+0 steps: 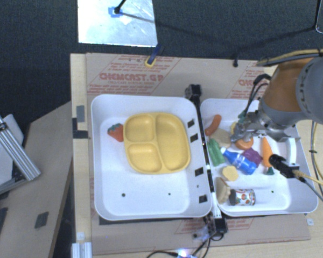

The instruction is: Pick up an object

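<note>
The right bin (299,198) holds several toy foods. Among them are a red sausage (212,124), a green piece (215,153), a blue bottle (241,161), a purple piece (253,156), an orange carrot (266,149), a yellow lump (230,172) and a small can (242,197) lying on its side. My gripper (242,134) is low in the upper middle of this bin. It sits right over an orange and yellow piece (245,143), beside a pale slice (222,137). The wrist hides what lies under it.
The left bin (105,198) carries a yellow divided plate (156,142), with a red strawberry toy (116,131) to the plate's left. A beige piece (222,187) lies by the divider between the bins. The arm covers the right bin's upper right corner.
</note>
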### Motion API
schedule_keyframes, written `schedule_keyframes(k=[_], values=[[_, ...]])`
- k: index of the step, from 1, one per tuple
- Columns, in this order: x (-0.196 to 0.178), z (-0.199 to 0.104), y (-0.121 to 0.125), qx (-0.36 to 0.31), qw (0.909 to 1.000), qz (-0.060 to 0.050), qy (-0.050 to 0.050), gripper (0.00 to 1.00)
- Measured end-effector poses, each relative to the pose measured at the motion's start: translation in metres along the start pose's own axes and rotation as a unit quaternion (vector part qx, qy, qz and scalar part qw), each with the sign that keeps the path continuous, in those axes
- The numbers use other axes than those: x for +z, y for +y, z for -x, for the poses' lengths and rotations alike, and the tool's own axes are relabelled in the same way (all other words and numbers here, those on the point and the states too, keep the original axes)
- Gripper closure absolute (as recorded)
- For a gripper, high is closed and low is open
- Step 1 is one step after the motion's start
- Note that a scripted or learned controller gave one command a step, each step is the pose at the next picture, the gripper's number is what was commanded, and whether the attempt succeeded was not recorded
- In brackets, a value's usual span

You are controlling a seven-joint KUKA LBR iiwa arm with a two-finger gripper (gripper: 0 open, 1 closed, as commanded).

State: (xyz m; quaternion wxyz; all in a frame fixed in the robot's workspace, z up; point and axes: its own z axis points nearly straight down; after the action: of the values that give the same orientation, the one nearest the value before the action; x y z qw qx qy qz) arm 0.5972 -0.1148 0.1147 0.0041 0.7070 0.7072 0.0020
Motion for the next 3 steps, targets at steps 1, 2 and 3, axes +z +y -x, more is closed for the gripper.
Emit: schedule_keyframes(k=[1, 2, 3], values=[[-0.045, 0.004, -0.002, 0.000, 1.0000, -0.002, 0.001, 1.00], [-0.099, 0.014, 0.002, 0.000, 1.0000, 0.000, 0.001, 1.00], [-0.110, 0.014, 0.003, -0.001, 1.0000, -0.003, 0.001, 1.00]])
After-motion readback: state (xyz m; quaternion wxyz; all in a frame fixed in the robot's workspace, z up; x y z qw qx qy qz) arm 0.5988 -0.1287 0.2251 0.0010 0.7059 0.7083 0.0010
